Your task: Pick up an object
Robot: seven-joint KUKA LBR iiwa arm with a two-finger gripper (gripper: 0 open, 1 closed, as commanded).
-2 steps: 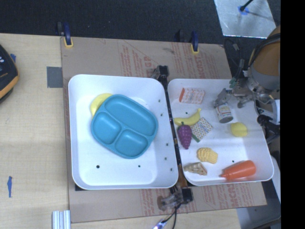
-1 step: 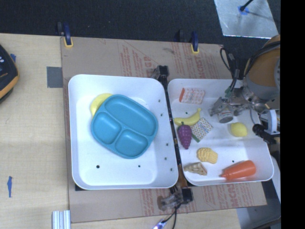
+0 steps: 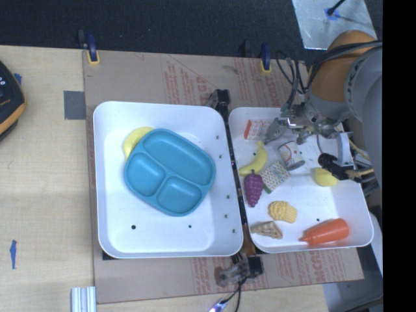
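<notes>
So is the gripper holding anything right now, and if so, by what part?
It cannot be told. The gripper sits low over the right white bin, near a yellow plastic banana, but nothing shows clearly between its fingertips.

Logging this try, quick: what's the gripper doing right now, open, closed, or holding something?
Gripper: cannot be told; it sits low over the right bin, above the banana.
</notes>
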